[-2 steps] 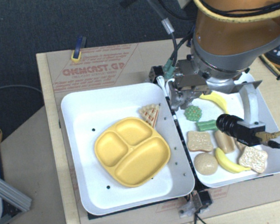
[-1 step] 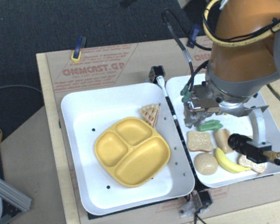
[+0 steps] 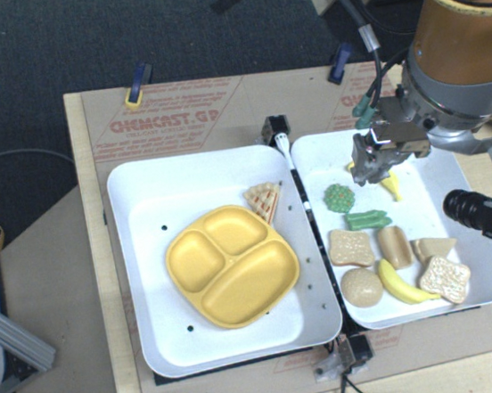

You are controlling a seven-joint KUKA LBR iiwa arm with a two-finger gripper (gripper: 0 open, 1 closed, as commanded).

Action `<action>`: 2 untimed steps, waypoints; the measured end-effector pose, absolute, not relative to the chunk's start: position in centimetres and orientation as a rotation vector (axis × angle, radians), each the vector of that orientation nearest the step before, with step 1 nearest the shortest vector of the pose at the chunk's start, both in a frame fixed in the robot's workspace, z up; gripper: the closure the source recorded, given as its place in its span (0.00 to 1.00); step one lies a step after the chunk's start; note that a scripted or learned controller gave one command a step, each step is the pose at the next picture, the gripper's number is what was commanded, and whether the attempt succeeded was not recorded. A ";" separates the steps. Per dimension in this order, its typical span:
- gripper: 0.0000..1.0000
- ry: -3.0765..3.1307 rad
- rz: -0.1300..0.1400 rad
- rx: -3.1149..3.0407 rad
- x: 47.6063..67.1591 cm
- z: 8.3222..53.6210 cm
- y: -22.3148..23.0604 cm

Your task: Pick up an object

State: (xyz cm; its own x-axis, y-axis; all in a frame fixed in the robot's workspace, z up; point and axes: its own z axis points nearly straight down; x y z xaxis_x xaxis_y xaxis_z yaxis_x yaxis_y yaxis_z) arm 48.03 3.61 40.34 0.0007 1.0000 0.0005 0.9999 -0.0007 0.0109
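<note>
Dark carpet surrounds a cardboard-topped bench (image 3: 172, 115) bearing two white bins. The left bin (image 3: 136, 250) holds a yellow tray (image 3: 233, 265); the right bin (image 3: 463, 207) holds toy food, including a banana (image 3: 402, 286). Above it hovers the gripper (image 3: 370, 170), finger state unclear.

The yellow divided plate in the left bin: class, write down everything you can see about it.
The yellow divided plate looks like glossy moulded plastic with rounded corners. It has three compartments, two small ones on the upper side and one large one below, with nothing in them. It lies flat, right side up, turned at a slant, near the middle of the left bin. A waffle-patterned wedge sits by its upper right corner.
</note>
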 end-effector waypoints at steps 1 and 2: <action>1.00 2.229 -0.019 2.229 47.7 26.2 6.0; 1.00 2.228 0.032 2.203 48.0 43.4 13.8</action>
